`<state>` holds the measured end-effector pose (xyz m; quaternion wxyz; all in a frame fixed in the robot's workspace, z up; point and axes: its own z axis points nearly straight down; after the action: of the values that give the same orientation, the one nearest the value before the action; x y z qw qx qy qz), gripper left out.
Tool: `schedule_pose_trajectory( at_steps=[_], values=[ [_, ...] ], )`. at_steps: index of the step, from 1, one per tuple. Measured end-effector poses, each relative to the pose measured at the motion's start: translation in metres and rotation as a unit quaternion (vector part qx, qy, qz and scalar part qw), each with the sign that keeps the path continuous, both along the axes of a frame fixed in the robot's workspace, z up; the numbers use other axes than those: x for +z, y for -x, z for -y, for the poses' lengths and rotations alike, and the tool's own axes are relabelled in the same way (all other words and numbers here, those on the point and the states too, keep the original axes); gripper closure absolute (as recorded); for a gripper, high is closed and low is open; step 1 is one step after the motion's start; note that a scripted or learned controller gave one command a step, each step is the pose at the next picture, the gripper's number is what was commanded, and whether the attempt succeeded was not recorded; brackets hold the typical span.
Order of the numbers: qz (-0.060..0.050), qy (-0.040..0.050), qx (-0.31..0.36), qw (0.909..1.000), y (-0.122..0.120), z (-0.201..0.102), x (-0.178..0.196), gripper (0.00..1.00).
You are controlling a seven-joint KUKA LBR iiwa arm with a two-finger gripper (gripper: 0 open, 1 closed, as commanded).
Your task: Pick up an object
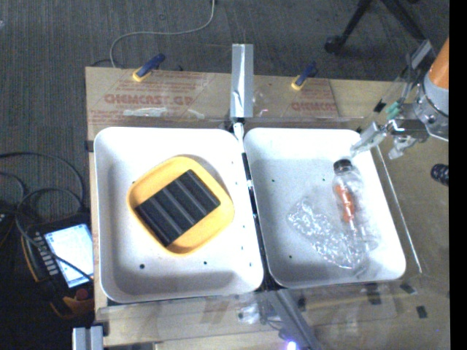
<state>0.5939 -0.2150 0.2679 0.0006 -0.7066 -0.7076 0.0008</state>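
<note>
Currently, arm: the grey arm with its orange band is reaching in from the right, its wrist hanging over the upper right corner of the right bin (398, 257).
Gripper: the gripper (368, 141) is hovering just above the bin's back rim, near the cap end of the bottle; nothing is sitting between its tips, and how wide the claw is standing I cannot tell.
Bottle: a clear plastic bottle (347, 199) with an orange label and dark cap is lying on its side in the right bin, cap toward the gripper, which probably makes it the nearest candidate to pick.
Plastic wrap: a crumpled clear plastic film (317, 228) is lying touching the bottle's left and lower side, likely complicating a clean grasp.
Left bin: the left bin (117, 268) is holding a yellow tray with a black ribbed insert (180, 204), lying flat and skewed, well apart from the gripper.
Progress: nothing is being lifted yet, by my judgement.
</note>
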Motion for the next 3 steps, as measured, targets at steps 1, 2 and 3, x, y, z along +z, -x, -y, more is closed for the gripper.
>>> schedule_pose_trajectory(
  at_steps=[1, 2, 3],
  values=[
    [0.001, 0.0017, -0.088, 0.9961, 0.028, 0.009, 0.094, 0.00],
    [-0.001, -0.0003, -0.059, 0.9983, 0.082, -0.016, -0.054, 0.00],
    [0.002, -0.0005, 0.106, 0.9943, 0.067, -0.007, -0.169, 0.00]
  ],
)
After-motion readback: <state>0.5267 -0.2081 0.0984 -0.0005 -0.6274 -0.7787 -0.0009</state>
